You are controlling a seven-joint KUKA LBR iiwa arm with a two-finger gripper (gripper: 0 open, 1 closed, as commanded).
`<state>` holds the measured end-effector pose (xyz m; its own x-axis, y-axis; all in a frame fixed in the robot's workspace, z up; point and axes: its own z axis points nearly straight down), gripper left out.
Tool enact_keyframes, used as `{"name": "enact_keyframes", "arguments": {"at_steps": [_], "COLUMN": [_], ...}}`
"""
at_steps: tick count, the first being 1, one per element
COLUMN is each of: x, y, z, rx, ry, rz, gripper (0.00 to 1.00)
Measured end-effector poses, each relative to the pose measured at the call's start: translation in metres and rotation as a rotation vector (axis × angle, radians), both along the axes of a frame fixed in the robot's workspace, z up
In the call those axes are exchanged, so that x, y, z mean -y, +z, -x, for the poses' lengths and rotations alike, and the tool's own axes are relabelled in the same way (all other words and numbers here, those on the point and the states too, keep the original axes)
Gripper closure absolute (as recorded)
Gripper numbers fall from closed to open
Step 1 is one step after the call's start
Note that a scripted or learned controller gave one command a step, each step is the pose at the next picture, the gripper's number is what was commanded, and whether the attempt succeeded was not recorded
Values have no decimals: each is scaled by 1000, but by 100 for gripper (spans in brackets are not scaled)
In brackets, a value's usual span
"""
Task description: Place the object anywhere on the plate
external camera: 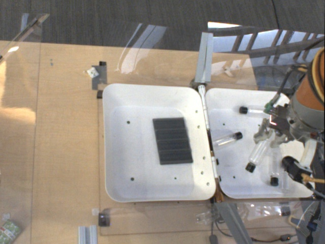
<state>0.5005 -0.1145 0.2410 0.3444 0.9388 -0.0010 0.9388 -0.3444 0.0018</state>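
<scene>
We cannot tell how our gripper [268, 135] is set. Just below it lies a tube [256, 156], light, smooth, likely fragile; we would grip mid-body. The plate [172, 140] sits well left.

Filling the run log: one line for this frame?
end effector: over right bin, among tubes | nearest tube: lying in bin | plate: left bin, bare | placement: not done

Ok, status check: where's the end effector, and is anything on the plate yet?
End effector over right bin, among clear tubes. Grip unconfirmed. Dark plate in left bin, nothing on it. Path unobstructed.
</scene>
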Motion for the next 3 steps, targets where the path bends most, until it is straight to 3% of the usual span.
{"name": "enact_keyframes", "arguments": {"at_steps": [1,2,3], "x": [-84,-172,-219], "y": [-57,-29,-57], "z": [12,12,13], "rx": [3,3,-1], "ry": [266,449,175], "rz": [-1,-1,-2], "gripper": [100,100,100]}}
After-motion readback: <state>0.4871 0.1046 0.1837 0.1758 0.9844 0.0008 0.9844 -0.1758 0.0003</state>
